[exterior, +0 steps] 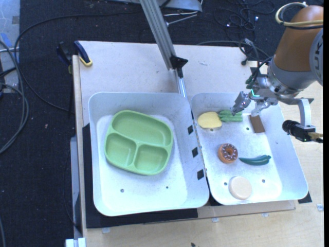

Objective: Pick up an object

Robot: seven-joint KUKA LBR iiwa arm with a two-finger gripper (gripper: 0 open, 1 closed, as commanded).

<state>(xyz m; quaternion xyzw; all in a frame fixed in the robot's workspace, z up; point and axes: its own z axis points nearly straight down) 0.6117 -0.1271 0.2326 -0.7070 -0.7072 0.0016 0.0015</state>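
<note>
green tray (138, 141): alone in left bin, likely drop target
gripper (245, 103): poised over yellow-green toy (216, 119), finger state unclear; cannot tell

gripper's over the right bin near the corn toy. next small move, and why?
Probably a short descent onto the corn toy. The gripper hangs at its green husk end, nothing visibly between its fingers, and the donut and brown block lie apart from it. Finger opening can't be judged.

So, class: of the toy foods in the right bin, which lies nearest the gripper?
The light green piece beside the yellow one: the gripper is right over its end; the donut and dark green pepper lie farther off.
</note>
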